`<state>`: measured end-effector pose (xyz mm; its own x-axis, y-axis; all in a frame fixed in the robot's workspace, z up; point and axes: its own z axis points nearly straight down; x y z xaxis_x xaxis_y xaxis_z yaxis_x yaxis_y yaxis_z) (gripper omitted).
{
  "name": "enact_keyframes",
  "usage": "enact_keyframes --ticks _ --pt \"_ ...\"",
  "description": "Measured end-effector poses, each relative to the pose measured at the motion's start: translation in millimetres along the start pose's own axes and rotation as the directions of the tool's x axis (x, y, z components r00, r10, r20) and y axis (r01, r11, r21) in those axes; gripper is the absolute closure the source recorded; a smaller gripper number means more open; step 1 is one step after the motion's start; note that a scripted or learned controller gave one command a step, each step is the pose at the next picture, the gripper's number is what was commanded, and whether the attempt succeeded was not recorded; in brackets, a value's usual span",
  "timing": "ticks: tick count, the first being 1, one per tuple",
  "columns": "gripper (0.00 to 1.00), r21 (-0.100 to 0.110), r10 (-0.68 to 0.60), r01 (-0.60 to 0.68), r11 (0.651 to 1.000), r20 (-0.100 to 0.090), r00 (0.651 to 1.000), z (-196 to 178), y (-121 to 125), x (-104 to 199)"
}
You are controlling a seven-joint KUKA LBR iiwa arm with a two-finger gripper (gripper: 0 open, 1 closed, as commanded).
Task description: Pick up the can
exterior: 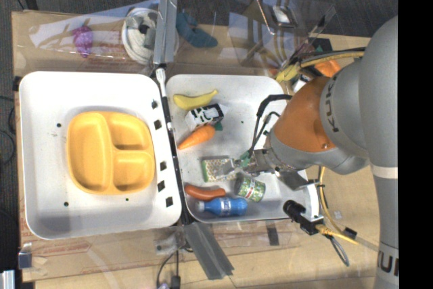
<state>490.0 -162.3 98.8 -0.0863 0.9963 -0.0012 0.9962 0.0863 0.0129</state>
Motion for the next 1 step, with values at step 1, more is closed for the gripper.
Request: enact_keyframes --ticks 1 --pt "0.00 -0.002 0.137 -0.137 0.991 0.000 0.991 0.0 -7.0 4.6"
